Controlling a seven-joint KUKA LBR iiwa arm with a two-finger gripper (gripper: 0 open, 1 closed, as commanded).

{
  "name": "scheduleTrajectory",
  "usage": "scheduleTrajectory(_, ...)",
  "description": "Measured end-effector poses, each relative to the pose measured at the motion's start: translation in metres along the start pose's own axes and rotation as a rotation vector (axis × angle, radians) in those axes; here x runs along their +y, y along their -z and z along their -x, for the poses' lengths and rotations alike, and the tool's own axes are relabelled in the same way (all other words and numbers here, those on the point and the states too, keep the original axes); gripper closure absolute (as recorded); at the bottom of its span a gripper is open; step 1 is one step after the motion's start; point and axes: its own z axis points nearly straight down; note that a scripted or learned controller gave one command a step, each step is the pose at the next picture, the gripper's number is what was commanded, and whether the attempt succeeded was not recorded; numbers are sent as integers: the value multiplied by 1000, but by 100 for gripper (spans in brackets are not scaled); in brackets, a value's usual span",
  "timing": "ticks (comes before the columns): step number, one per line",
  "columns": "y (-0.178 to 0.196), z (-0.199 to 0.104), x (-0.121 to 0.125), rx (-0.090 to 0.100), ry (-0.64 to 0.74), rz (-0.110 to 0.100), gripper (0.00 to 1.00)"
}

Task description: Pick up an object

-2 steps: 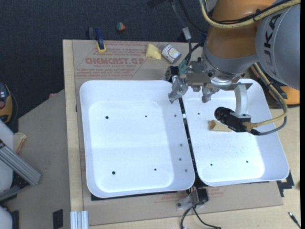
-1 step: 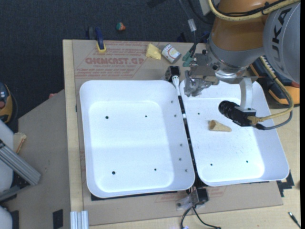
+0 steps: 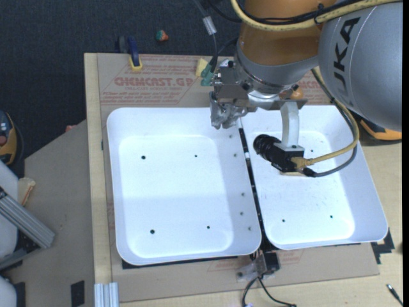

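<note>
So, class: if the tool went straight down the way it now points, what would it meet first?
Most likely the left bin, at its far right corner near the wall it shares with the right bin. The tool hangs over that spot, and nothing lies beneath it. Height from one slanted view is uncertain.

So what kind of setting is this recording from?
Most likely a robotics lab's grasping test bench: two shallow white bins sit side by side on a cardboard-covered bench, the grey and orange arm reaches in above them, and cables trail nearby.
</note>
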Motion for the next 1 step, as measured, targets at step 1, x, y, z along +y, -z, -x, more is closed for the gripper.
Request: scheduleTrajectory(1,-41,-28,-53,-4,-4,-13,100)
